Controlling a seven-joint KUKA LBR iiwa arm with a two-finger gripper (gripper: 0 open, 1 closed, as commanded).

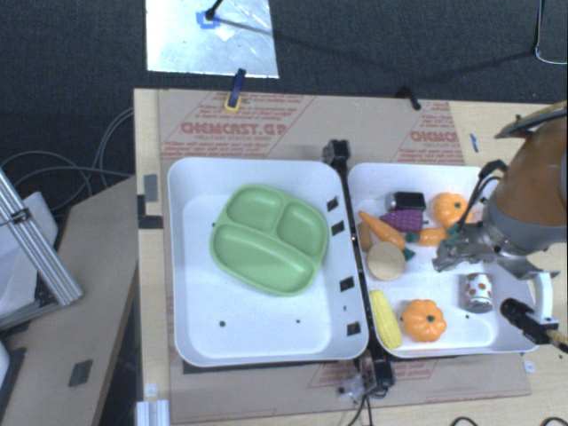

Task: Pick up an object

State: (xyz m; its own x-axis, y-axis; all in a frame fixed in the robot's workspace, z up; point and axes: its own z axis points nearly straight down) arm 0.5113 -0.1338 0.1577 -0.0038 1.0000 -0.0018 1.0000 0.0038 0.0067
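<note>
Arm over right bin, gripper low among the toys; finger state not readable.

The arm enters from the right edge of the frame and is cut off there; its grey-and-orange bulk hides the right bin's upper right corner, and the dark gripper parts blur together, so I cannot tell whether anything sits between them. Right bin holds: black block, purple toy, orange carrot, small pumpkin at upper centre, tan disc, yellow corn along the left wall, second pumpkin at lower centre, small printed can just below the gripper. Left bin holds one green divided plate, tilted, upper centre.
</note>
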